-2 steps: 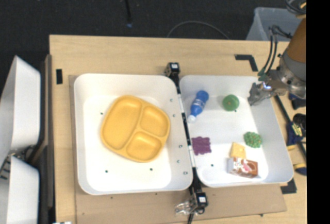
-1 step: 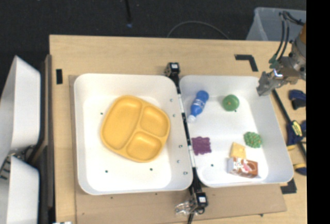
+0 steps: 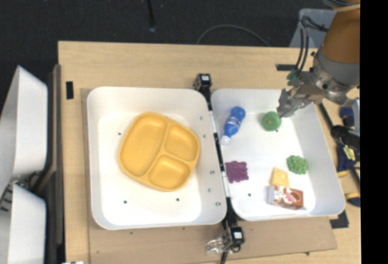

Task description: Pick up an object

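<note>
While the green ball [image 3: 271, 121] sits at twelve o'clock in the right bin [image 3: 321, 208], your gripper [image 3: 286, 108] hovers just beside it at two o'clock. Approach step, I judge; jaw state unreadable. Next: descend over it.

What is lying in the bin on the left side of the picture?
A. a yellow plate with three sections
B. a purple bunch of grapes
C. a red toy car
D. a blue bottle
A: the yellow plate with three sections lies alone in the left bin; the other toys lie in the right bin.
</note>
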